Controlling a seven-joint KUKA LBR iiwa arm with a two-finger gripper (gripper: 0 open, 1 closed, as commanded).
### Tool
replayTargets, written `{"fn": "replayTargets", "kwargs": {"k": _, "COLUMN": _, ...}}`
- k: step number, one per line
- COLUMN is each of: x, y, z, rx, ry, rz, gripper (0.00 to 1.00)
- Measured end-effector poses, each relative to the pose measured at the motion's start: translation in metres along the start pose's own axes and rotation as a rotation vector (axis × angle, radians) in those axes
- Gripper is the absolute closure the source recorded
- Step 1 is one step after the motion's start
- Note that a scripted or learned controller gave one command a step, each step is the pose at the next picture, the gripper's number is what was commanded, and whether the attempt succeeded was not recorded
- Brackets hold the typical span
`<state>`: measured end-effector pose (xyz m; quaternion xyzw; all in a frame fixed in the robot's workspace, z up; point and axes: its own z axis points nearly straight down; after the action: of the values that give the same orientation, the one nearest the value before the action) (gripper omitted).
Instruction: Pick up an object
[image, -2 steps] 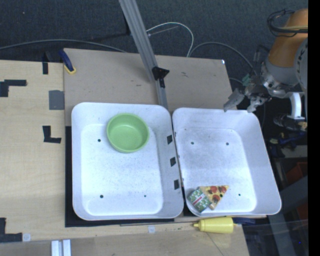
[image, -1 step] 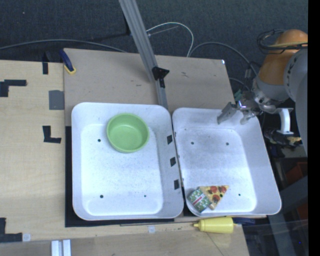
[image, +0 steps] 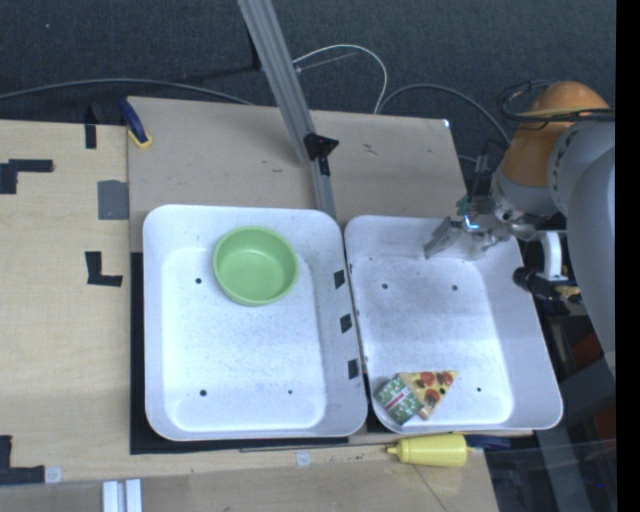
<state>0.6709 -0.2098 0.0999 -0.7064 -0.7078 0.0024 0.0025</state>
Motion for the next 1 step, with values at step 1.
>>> {"fn": "replayTargets", "kwargs": {"k": 1, "x": 0.0011, "y": 0.0004, "z": -0.0115, "rx": -0.001, "ry": 0.0, "rz": -0.002, "gripper": 1.0}}
